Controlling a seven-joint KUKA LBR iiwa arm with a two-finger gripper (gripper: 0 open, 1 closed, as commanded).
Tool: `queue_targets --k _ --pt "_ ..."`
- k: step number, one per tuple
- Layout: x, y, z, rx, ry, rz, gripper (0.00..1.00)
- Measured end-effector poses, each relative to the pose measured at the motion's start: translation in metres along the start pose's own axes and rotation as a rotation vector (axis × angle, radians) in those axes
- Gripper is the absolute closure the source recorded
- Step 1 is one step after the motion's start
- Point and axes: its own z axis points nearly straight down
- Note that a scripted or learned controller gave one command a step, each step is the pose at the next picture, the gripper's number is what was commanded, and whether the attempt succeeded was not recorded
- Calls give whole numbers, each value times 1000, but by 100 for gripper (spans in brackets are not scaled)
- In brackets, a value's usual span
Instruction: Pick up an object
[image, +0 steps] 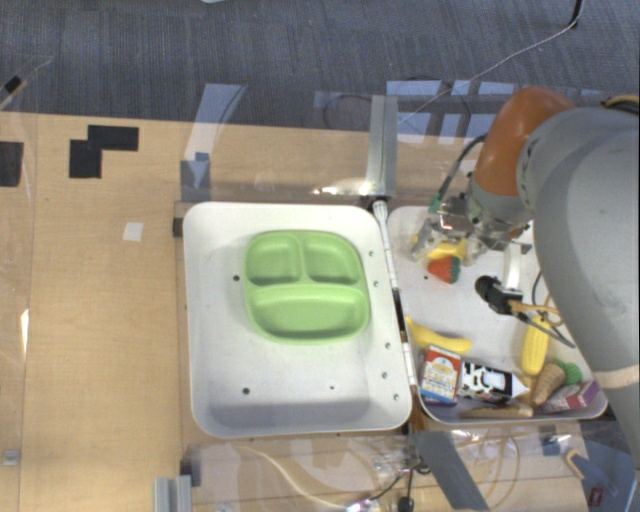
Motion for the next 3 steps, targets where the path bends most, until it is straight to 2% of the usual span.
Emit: queue_targets --k 1,2,3 --pt "2 0 -10 2 -1 -11 100" --pt "2 1 -11 -1 0 -12 0" --pt "3 0 -22 4 -1 -21 100"
